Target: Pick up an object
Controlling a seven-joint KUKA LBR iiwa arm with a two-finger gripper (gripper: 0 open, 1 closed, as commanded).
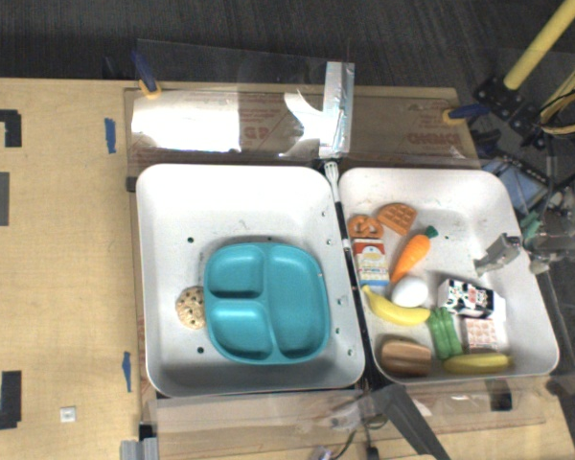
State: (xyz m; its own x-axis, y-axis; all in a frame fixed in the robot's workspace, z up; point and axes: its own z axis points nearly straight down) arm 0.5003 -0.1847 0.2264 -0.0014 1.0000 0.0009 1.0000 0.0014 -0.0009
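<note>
- We see a tan wooden surface (57,286) carrying two shallow white bins side by side: the left bin (172,190) and the right bin (460,185), their inner rims touching.
- Behind the bins we find a clear plastic sheet (220,99), with a silvery strip of tape (337,108) standing along its right edge.
- Under that sheet lies brown cardboard (402,123) with reddish print.
- We count short blue tape pieces on the surface, one (109,134) near the left bin's far corner and one (126,370) by its near corner.
- Black corner marks (5,127) sit at the surface's left edge.
- Dark carpet (268,8) covers the floor beyond.
- A yellow bar (551,27) slants across the top right, above tangled cables (556,103).
</note>
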